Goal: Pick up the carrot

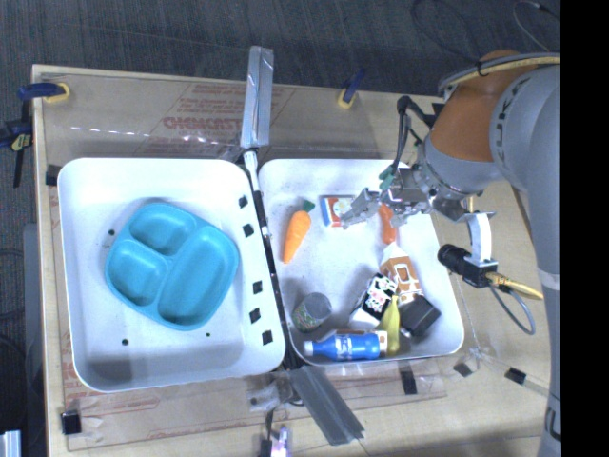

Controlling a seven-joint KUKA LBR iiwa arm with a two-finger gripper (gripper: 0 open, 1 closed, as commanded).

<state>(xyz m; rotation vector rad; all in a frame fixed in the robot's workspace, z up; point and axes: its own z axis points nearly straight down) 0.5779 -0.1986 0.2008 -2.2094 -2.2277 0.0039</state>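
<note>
The carrot [297, 234], orange with a green top, lies at the left side of the right bin [285, 184], close to the divider between the bins and tilted slightly. My gripper [385, 201] hangs over the upper middle of the same bin, well to the right of the carrot and apart from it. A small red and white box [333, 209] lies between the gripper and the carrot. A small orange-red item [387, 227] sits just below the gripper.
The right bin's front holds a grey can [312, 309], a blue bottle [347, 347], a banana [391, 327], a black and white carton [379, 296], a brown box [403, 277] and a black object [420, 316]. The left bin [86, 341] holds a blue divided plate [171, 265].
</note>
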